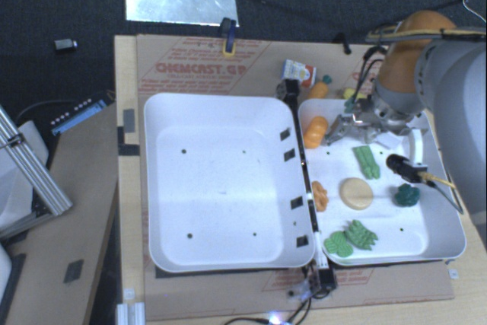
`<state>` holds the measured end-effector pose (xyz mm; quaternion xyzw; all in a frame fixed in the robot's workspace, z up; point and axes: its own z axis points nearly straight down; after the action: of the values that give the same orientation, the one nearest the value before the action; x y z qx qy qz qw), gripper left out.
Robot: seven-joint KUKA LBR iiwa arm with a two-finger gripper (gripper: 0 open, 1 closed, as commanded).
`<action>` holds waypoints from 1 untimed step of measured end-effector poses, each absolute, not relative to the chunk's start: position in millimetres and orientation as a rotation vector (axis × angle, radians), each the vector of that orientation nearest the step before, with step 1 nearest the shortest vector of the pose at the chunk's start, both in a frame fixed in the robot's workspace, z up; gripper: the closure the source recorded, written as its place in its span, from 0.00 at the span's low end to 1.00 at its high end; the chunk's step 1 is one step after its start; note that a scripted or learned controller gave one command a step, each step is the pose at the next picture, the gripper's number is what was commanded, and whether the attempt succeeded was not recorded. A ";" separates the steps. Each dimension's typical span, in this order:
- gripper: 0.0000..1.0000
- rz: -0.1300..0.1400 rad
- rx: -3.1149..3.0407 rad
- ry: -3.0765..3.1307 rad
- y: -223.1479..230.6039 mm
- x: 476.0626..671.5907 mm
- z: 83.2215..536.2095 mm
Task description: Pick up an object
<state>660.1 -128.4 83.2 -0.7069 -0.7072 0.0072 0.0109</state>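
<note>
My gripper [361, 135] hangs over the far part of the right bin [441, 240], with its fingers spread open and nothing between them. Just left of it lies an orange piece [314, 131] against the bin's left wall. A long green vegetable [366, 161] lies directly below the gripper. Nearer the front are a round tan disc [355, 192], a dark green lump [406, 195], a small orange piece [319, 195] and two leafy green pieces [350, 237].
The left bin [163, 240] stands beside the right one, with black clips [293, 156] along the shared wall. Behind the bins on the cardboard lie a small white and red pack [297, 72] and an orange piece [319, 89].
</note>
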 end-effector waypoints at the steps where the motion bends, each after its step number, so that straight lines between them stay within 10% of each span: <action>1: 0.00 0.003 -2.218 -2.219 -121.8 600.7 84.2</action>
<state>600.7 -121.8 84.2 -0.7069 -0.7073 0.0011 0.0019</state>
